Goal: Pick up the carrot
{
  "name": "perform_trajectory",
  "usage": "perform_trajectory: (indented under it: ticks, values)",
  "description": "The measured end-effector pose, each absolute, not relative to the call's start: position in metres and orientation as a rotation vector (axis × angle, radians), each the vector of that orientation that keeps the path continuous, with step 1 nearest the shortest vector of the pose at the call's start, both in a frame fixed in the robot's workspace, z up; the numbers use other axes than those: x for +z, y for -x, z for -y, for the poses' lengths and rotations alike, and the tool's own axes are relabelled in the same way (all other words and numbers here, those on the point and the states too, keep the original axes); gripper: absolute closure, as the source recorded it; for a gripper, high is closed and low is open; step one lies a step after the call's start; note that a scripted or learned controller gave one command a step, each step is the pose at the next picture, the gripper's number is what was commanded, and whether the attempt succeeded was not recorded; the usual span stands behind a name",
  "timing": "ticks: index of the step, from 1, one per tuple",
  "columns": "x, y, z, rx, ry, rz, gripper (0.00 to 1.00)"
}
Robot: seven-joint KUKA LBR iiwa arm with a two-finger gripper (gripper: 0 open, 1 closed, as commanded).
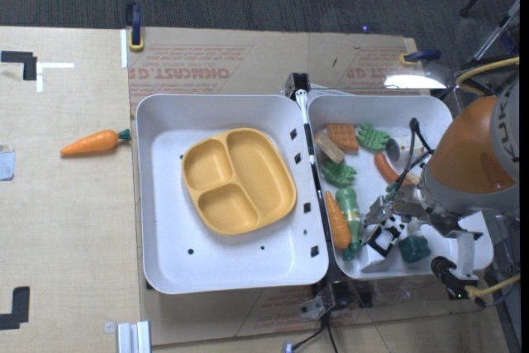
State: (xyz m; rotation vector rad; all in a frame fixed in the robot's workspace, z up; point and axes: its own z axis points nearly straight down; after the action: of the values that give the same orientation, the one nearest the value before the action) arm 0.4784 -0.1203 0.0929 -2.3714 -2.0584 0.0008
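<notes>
Gripper (pixel 383 226) sits low in the right bin (pixel 376 101), among the toy food. That fits a reach for the carrot (pixel 336 221) there rather than anything outside. Whether gripper is apart or closed: can't tell, wrist and clutter blur it. Nothing orange is seen in it, so no hold is claimed.

Carrot lies just view-left of gripper, against the bin wall nearest the divider. A green bottle-like piece (pixel 350 209) is squeezed btwn the two. It probably rests there because the wall stops it rolling. That leaves little room on the wall side, so a grasp looks awkward.

Long axis runs approx along that wall, top to bottom in view, w/ lower end leaning slightly toward gripper. Which end is the tip isn't clear. Closing across the short axis would mean closing wall-to-bottle.

Red sausage (pixel 384 168) is beyond gripper, up-view. Dark green piece (pixel 413 248) is on its other side, near the arm.

A 2nd carrot (pixel 91 143) lies well away on the bench, past the left bin (pixel 165 260) w/ the yellow plate (pixel 240 180). Its tip points away from gripper, green stub toward it, axis nearly level.
</notes>
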Motion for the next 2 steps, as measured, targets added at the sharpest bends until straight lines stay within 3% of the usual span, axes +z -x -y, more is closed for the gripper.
perform_trajectory:
  ticks: [1,2]
  values:
    - [0.0917,-0.4787,0.0931,0.0,2.49,1.917,0.0]
    - [0.1009,-0.4806,0.0948,-0.002,2.499,1.911,1.0]
